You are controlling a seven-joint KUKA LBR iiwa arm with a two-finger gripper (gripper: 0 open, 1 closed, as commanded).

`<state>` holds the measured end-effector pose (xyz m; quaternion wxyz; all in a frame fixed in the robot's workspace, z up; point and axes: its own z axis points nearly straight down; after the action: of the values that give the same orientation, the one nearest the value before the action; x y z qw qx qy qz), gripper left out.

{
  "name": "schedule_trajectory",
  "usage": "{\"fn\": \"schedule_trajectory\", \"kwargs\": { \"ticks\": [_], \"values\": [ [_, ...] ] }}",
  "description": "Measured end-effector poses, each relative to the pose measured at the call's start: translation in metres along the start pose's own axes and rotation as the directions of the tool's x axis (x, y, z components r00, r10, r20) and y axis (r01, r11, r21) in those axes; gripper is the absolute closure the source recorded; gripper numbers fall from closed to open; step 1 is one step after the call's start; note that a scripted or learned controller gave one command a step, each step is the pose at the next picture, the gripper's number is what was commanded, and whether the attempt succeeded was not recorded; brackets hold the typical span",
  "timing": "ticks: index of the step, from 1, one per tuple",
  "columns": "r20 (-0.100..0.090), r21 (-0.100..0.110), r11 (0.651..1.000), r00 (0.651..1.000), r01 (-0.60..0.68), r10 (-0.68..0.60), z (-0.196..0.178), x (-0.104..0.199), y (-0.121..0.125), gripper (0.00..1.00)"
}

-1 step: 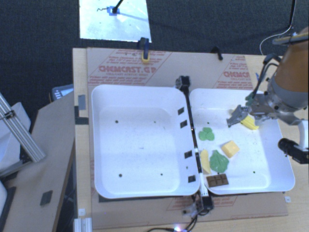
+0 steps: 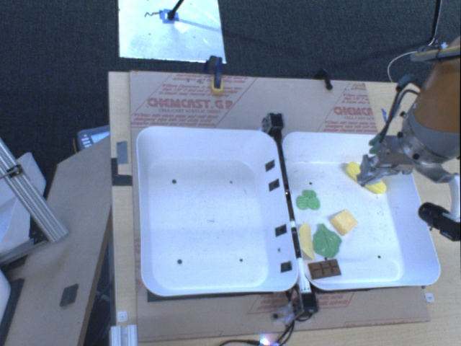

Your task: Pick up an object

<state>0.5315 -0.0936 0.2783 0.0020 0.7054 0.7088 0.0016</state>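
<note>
My gripper [image 2: 369,175] hangs low over the far right part of the right bin [image 2: 414,265], right at a yellow banana-shaped piece [image 2: 364,177] that shows on both sides of it. Nearer the bin's middle lie a small green leafy piece [image 2: 309,200], a yellow block [image 2: 343,222], a larger green leafy piece [image 2: 328,241] and a pale yellow strip [image 2: 305,241]. A brown chocolate bar [image 2: 324,269] rests by the bin's near wall.
The left bin [image 2: 155,215] stands beside the right one, with a black divider with clips [image 2: 284,193] between them. A cardboard sheet [image 2: 238,99] lies under both bins. The arm's orange band [image 2: 439,99] looms over the right bin's far right corner.
</note>
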Motion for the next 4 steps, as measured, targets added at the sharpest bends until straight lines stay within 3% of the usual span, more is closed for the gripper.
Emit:
{"fn": "schedule_trajectory", "kwargs": {
  "ticks": [1, 2, 3, 4],
  "values": [
    [0.001, 0.001, 1.0, 1.0, 0.002, -0.002, 0.037, -0.001, 0.069, 1.0],
    [0.004, -0.014, 1.0, 1.0, 0.0, 0.0, -0.113, -0.023, 0.068, 1.0],
    [-0.003, 0.01, 1.0, 1.0, 0.005, -0.005, -0.036, 0.045, 0.053, 1.0],
    [0.003, -0.018, 1.0, 1.0, 0.001, -0.001, -0.222, 0.031, 0.095, 1.0]
  ]
}}
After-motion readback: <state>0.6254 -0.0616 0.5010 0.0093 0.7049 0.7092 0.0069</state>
